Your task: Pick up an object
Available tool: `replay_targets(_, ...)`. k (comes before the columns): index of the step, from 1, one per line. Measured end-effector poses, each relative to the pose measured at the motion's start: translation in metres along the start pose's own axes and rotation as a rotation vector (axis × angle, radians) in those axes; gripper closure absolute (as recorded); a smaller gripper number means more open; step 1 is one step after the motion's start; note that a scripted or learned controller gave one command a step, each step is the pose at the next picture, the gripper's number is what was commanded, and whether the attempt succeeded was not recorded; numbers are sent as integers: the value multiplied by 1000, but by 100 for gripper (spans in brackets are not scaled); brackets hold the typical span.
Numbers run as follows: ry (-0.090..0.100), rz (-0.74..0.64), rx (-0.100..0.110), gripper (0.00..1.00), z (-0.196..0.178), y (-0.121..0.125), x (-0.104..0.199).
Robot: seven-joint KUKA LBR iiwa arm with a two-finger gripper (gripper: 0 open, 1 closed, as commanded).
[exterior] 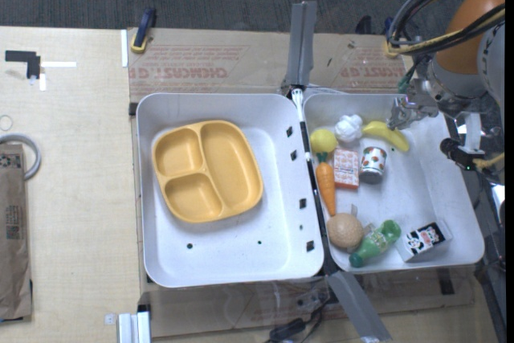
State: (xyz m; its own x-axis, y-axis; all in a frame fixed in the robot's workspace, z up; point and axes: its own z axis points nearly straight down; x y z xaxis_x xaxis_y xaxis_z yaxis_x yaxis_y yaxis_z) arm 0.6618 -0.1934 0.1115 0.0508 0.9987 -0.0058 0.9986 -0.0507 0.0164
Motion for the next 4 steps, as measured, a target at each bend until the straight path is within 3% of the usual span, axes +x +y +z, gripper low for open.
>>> replay_targets(1, 1, 1, 6, 0, 3, -2, 0)
replay_targets(2, 7, -493, 11, 0, 14, -1, -15)
replay_targets(3, 4, -489, 10, 100, 5, -1, -16)
replay_targets(4, 6, -368, 13, 100, -90, -4, 67)
